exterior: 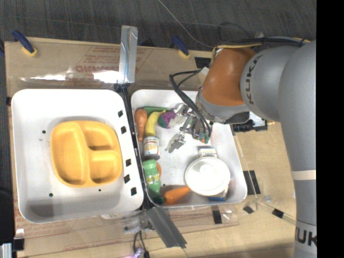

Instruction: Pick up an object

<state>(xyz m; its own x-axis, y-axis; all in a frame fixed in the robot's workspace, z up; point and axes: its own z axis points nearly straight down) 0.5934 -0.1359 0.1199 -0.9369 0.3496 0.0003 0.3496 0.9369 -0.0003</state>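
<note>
My gripper [185,129] hangs over the upper middle of the right bin [236,149], with its metal fingers [176,142] pointing down and left. They stand apart with nothing between them. Just left of it lie a purple piece [167,119], a yellow banana [152,123] and an orange carrot [140,121]. A small jar [151,146] stands below them. A green bottle [151,175], another carrot [176,194] and a white round lid [207,176] lie lower in the bin.
The left bin [32,144] holds a yellow divided tray [86,152]. The grey arm with its orange band [228,79] covers the right bin's upper right corner. Cables run behind the bins.
</note>
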